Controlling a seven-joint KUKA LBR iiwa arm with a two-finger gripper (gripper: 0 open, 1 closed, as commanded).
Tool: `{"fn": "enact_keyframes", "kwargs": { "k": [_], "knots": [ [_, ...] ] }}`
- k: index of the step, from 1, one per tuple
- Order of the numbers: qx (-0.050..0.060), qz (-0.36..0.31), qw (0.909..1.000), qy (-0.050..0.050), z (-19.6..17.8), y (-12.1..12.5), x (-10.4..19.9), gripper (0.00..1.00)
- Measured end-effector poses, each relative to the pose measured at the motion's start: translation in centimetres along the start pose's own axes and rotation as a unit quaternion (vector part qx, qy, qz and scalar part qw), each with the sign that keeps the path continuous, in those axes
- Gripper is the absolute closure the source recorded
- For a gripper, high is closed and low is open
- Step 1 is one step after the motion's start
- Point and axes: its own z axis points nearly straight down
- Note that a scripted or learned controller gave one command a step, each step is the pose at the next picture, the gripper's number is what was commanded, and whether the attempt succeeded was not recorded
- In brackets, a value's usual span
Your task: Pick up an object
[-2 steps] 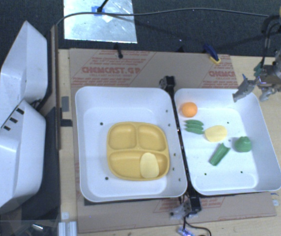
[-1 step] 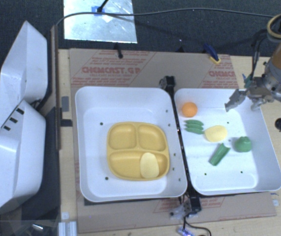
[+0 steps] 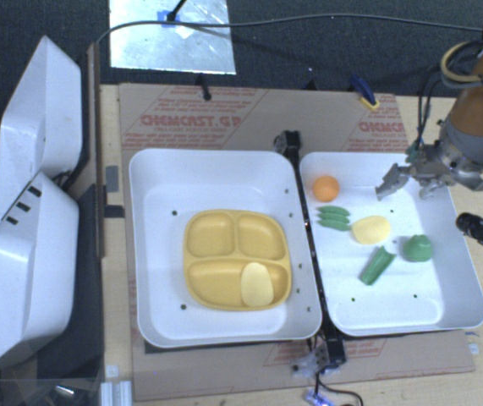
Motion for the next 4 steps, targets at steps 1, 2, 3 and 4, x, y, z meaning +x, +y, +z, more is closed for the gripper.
{"fn": "enact_keyframes", "kwargs": {
  "k": [1,2,3,4],
  "knots": [
    [0.001,0.0,1.0,0.0,6.1,0.1,-0.5,0.0],
    [-0.002,0.0,1.0,0.0,4.7,0.2,-0.6,1.0],
    [-0.004,0.0,1.0,-0.001,-0.2,1.2,-0.2,1.0],
    [-0.004,0.0,1.0,-0.001,-5.3,1.3,-0.2,1.0]
  ]
}}
